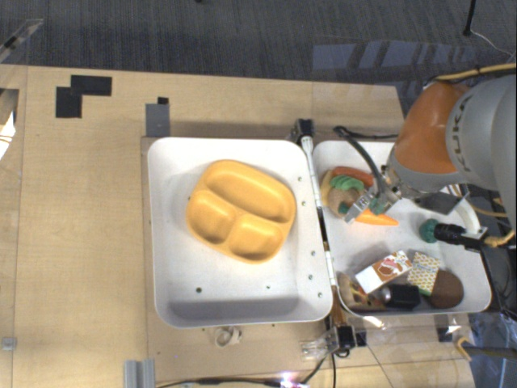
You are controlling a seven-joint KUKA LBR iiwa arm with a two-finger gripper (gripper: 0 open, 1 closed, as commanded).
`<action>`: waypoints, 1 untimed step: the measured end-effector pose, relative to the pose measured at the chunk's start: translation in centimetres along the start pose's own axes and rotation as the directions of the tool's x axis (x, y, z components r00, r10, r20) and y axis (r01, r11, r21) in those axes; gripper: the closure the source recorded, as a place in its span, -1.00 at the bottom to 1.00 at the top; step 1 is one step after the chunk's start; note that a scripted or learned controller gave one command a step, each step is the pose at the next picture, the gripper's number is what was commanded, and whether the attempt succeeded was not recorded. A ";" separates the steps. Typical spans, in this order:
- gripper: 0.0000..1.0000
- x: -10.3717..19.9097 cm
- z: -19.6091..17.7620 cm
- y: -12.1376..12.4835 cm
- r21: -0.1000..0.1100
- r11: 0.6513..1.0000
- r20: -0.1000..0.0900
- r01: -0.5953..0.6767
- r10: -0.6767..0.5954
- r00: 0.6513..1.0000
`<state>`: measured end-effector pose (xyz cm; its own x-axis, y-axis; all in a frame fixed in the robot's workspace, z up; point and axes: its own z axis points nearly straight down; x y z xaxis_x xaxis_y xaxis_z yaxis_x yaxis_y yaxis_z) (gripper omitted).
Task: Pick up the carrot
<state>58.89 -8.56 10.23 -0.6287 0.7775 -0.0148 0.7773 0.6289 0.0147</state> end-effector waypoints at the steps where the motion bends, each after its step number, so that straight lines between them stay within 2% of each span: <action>1: 1.00 5.6 -8.5 0.2 0.009 0.962 -0.006 -0.272 0.272 0.962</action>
